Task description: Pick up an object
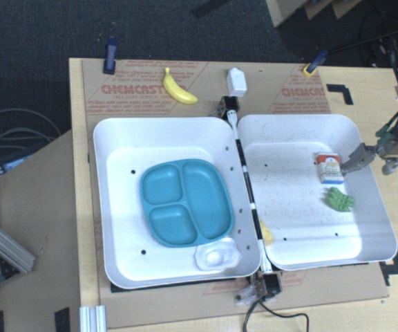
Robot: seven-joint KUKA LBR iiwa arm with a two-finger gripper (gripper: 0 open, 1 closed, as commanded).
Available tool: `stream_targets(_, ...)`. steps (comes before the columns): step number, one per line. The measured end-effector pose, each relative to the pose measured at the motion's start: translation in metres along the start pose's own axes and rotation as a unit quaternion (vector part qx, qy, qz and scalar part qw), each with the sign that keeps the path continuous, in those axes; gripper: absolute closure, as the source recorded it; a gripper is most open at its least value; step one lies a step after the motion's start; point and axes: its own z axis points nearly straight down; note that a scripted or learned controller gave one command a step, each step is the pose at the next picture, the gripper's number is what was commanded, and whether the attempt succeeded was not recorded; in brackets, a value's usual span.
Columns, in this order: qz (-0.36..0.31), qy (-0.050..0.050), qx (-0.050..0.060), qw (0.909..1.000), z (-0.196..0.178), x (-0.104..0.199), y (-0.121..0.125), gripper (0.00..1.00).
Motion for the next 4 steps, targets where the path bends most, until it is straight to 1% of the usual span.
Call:
stream_targets(1, 0.0, 0.001, 0.002, 1.0, 0.123, -0.036, 0.081, 0.0)
stream_targets(2, 0.0, 0.001, 0.001, 1.0, 0.18, -0.024, 0.053, 0.0)
stream_targets(3, 0.0, 0.002, 0.001, 1.0, 0.179, -0.027, 0.021, 0.0)
stream_targets(4, 0.0, 0.001, 0.0, 1.0, 0.169, -0.028, 0.021, 1.0)
